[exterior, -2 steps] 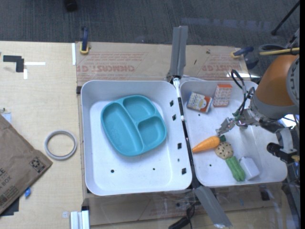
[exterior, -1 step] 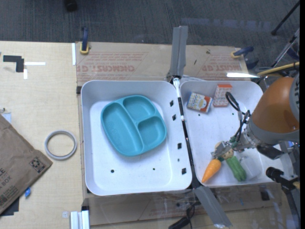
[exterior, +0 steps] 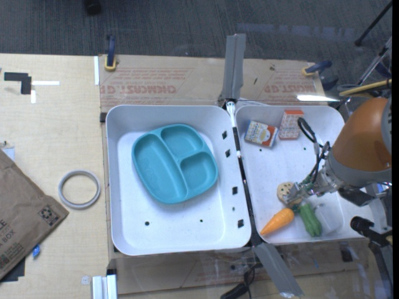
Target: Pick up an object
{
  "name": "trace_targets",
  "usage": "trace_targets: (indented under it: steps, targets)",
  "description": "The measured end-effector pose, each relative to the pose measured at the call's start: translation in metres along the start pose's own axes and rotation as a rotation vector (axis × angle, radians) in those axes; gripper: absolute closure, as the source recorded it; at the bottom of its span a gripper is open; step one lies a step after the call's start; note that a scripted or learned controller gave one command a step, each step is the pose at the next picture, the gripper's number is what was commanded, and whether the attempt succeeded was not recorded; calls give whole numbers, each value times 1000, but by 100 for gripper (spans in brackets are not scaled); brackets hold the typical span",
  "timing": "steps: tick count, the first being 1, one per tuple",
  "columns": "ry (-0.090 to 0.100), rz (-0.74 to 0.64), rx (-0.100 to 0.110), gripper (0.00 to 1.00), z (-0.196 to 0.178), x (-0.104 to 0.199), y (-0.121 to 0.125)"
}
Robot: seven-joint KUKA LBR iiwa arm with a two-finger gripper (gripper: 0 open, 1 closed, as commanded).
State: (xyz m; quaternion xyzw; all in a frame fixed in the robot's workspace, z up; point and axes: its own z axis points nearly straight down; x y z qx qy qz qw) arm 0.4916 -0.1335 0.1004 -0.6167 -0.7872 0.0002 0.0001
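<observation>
Carrot point(exterior: 277, 220) near bin's point(exterior: 246, 185) front edge.

Even, bright overhead light (soft shadows), mild blur throughout the frame.

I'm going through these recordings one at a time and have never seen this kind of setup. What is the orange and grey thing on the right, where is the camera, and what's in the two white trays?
The orange and grey shape is a robot arm reaching in from the right. Its tool, the grasping part at its tip, is low in the right bin, near a round perforated item, a green vegetable toy and a toy carrot. Whether it holds anything is too hard to tell.

The single camera is fixed above the bench, looking down at a slant.

The left bin holds a teal divided plate. At the back of the right bin lie two small packages. On the bench to the left sits a roll of tape and a cardboard box.
</observation>
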Motion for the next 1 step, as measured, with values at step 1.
trace_targets:
  steps: [1]
  targets:
    - [-1, 246, 2, 100, -90, 38, 73]
